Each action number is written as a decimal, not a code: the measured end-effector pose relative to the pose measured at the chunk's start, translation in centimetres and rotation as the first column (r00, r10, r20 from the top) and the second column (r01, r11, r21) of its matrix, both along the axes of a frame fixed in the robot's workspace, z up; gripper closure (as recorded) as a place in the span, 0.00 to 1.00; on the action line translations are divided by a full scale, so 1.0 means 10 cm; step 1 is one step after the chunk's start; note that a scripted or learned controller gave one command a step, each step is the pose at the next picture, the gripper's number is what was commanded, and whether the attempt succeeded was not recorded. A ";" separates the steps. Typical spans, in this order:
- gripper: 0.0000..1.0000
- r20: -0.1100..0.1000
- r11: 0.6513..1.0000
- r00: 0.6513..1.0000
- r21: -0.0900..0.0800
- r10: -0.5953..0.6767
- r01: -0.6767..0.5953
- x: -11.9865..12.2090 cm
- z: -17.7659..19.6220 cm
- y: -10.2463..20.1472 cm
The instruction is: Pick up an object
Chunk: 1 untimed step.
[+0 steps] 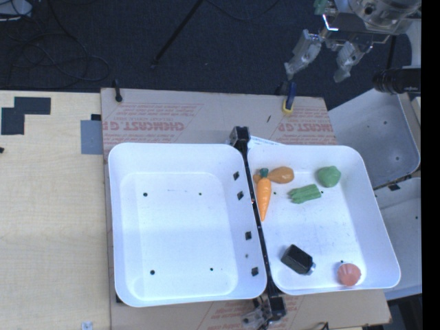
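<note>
My gripper (pixel 323 59) hangs high at the top right, well above and behind the right bin (pixel 371 205), with its two fingers spread open and nothing between them. Inside the right bin lie an orange carrot (pixel 263 194), an orange-brown lump (pixel 281 176) beside it, a green round piece (pixel 328 176), a green flat piece (pixel 304 194), a black block (pixel 298 260) and a pink-red ball (pixel 349 274). None of them touches the gripper.
The left bin (pixel 120 205) stands beside the right one, joined along a black divider (pixel 251 205). Both rest on a cardboard sheet (pixel 172 119). A blue and yellow clamp (pixel 290 100) holds the sheet's far edge. Grey metal plates (pixel 385 126) lie to the right.
</note>
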<state>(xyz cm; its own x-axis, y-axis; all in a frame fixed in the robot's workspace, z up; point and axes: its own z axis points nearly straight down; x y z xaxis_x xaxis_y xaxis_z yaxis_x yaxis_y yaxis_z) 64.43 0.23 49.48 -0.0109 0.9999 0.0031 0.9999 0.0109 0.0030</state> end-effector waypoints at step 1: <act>0.00 -0.002 1.000 1.000 0.000 -0.001 0.001 -0.01 0.45 0.84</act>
